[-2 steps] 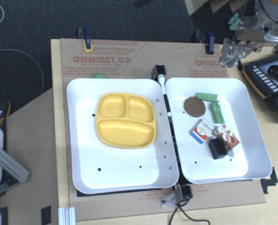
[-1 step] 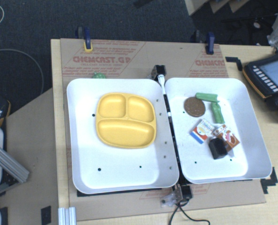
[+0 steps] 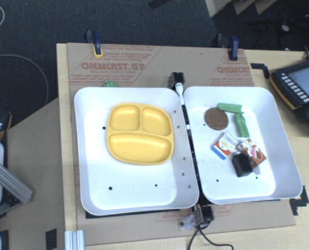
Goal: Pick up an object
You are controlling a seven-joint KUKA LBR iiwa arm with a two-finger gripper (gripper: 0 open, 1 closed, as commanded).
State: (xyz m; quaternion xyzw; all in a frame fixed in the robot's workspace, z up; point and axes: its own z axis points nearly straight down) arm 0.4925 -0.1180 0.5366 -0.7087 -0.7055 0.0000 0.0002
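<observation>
We are seeing a yellow divided plate (image 3: 140, 134) lying in the left bin (image 3: 92, 181); a brown disc (image 3: 216, 119), green pieces (image 3: 236, 116), perhaps snack packets (image 3: 226, 145) lying in the right bin (image 3: 279, 181).

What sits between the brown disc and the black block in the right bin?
In the camera view, a small red, white and blue packet lies between the brown disc and the black block.
</observation>
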